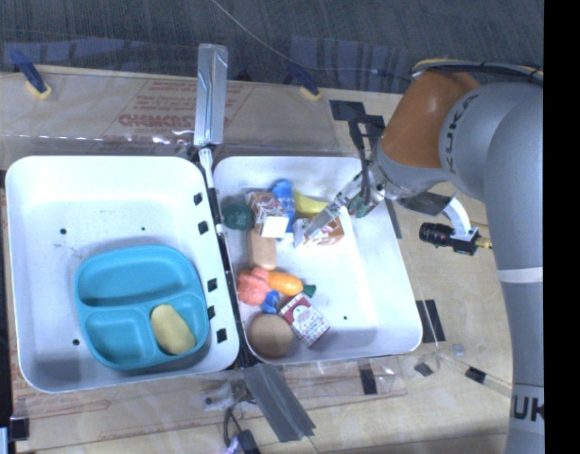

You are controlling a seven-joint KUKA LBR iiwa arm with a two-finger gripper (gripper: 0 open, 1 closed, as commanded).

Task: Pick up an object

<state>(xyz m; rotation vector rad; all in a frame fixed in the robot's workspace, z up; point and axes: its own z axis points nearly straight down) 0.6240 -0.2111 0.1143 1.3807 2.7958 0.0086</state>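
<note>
- Reaching in from the right, the gripper (320, 223) is sitting low in the right bin (389, 296), among items crowded near its far edge.
- Finger spread cannot be told; the tips are blending into a pale packet (329, 233), and no item is visibly between them.
- Candidate objects are lying close together: a yellow piece (311, 202), a blue item (281, 194), a dark green ball (237, 216).
- Risk: the clutter is likely deflecting the closing fingers, giving a partial pinch or a push aside.
- Risk: the divider edge and far wall are limiting sideways travel.
- Open room is lying toward the right bin's near right corner.
- The left bin (43, 206) is carrying a blue tray (129, 282) holding a yellow potato-like item (173, 329).
</note>
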